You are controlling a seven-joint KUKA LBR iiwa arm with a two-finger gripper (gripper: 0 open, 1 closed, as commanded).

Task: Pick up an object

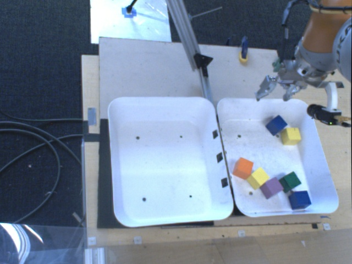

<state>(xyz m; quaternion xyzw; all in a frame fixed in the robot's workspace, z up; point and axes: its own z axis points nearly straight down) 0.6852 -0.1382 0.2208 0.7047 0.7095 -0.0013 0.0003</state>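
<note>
Desk [154,65] carries two white bins side by side. Left bin [118,147] sits well off to the gripper's left and lower in view. Right bin [324,169] is directly below the gripper, its far rim just under the fingertips.

Arm [324,26], grey with orange band, comes in from the right, wrist over the right bin's far edge. Gripper [273,91] is spread open, two fingers apart, nothing between them, hovering above the bin's far rim.

Blocks all in the right bin, below the gripper:
- blue cube [276,125] nearest, just below the gripper
- yellow cube [291,136] touching it on the right
- farther down, a cluster: orange cube [243,168], yellow block [257,177], purple cube [270,187], green cube [289,180], dark blue cube [300,199] at the near corner

Cluster blocks touch or nearly touch each other, well apart from the gripper.
</note>
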